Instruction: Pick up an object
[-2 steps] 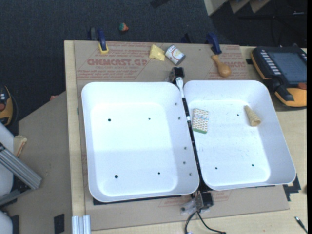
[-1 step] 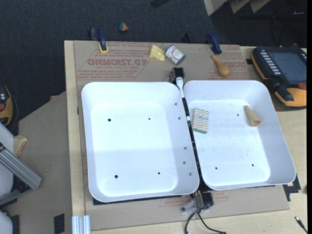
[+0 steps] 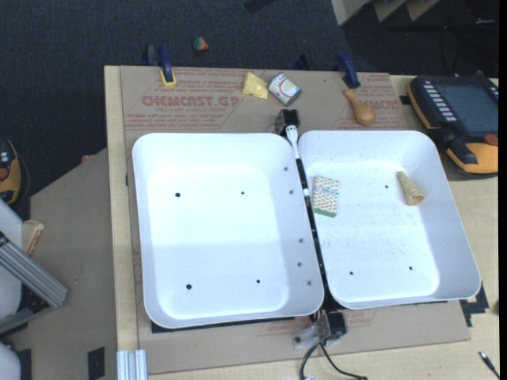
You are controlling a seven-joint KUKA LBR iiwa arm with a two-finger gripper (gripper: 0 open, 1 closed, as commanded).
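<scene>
Objects for picking number two, both in the right bin [image 3: 444, 236]: a flat rectangular patterned packet [image 3: 325, 195] near its left wall, and a tan cone-shaped piece [image 3: 409, 188] toward its right side, well apart. Each smooth white bin is shallow with rounded corners; the left bin [image 3: 150, 236] has four dark dots on its floor. On the brown surface [image 3: 198, 100] behind lie a yellow wedge [image 3: 255, 85] and a small box [image 3: 284, 89].
</scene>
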